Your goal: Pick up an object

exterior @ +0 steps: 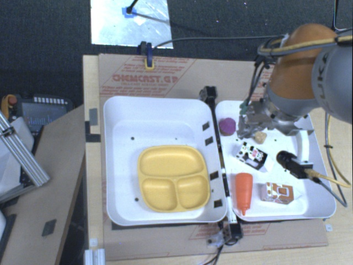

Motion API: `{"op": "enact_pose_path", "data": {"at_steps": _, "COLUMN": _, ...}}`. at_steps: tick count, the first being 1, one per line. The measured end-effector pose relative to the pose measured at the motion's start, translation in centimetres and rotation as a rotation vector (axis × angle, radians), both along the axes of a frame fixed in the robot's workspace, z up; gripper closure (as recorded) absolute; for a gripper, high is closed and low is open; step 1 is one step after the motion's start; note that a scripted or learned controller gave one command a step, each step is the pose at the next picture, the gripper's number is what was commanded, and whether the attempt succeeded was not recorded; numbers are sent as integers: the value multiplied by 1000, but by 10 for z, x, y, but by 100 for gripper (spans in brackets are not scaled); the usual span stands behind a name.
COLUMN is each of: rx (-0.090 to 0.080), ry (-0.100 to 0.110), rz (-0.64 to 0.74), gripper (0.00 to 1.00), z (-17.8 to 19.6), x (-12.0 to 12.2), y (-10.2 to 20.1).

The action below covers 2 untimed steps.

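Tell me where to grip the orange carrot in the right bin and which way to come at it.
Grip the carrot across its thick upper half, coming straight down. It lies flat, lengthwise beside the divider, tapering toward its lower tip, so closing across its width probably suits best; the divider side looks tight.

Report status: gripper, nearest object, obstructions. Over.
Gripper low in right bin. Small tan object beneath it, grasp unconfirmed. Purple ball close alongside.

A tan cardboard sheet with red printed lettering (144,77) covers a pale wooden bench (66,164) set on dark speckled carpet (44,32). A shiny silver square plate (130,14) lies on the carpet beyond. A ribbed aluminium bar (22,153) slants at left.
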<state>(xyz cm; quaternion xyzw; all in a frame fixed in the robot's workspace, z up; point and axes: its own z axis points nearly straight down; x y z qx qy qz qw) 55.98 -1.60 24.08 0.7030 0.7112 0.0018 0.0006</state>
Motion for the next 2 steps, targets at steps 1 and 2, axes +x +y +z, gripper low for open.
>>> {"op": "enact_pose_path", "data": {"at_steps": 1, "rx": 0, "ry": 1, "rz": -2, "gripper": 100, "z": -10, "x": 21, "y": 47}}
{"op": "enact_pose_path", "data": {"at_steps": 2, "rx": 1, "ry": 1, "rz": -1, "gripper": 100, "z": -5, "x": 27, "y": 106}}
